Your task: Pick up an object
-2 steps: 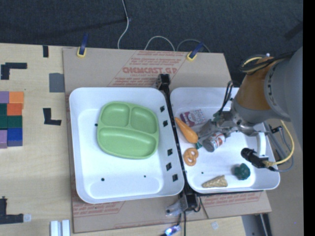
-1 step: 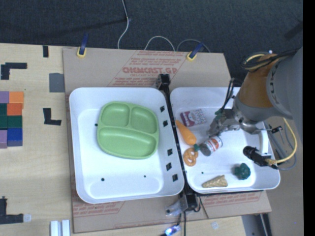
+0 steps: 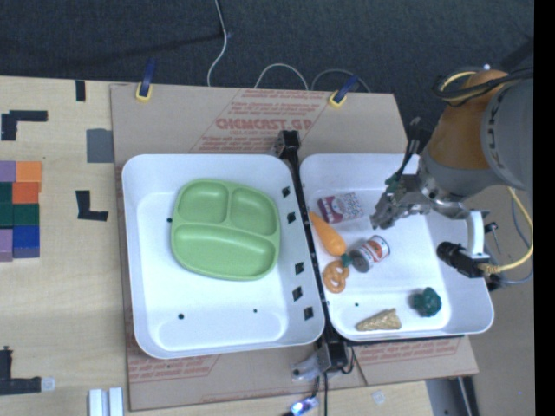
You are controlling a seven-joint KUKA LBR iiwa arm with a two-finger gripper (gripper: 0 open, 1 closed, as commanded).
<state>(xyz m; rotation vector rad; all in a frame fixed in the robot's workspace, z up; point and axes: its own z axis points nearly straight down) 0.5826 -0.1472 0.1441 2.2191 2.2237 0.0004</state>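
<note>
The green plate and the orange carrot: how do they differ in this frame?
The green plate is wide, flat and divided into compartments; the orange carrot is small, slim and tapered. The plate lies in the left bin, the carrot in the right bin among other small items. The gripper hovers over the carrot's bin, not the plate's. Both rest untouched on white bin floors.

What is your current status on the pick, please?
Gripper over right bin, nothing visibly held. Small can just below it, untouched. Carrot and pretzel close alongside.
</note>
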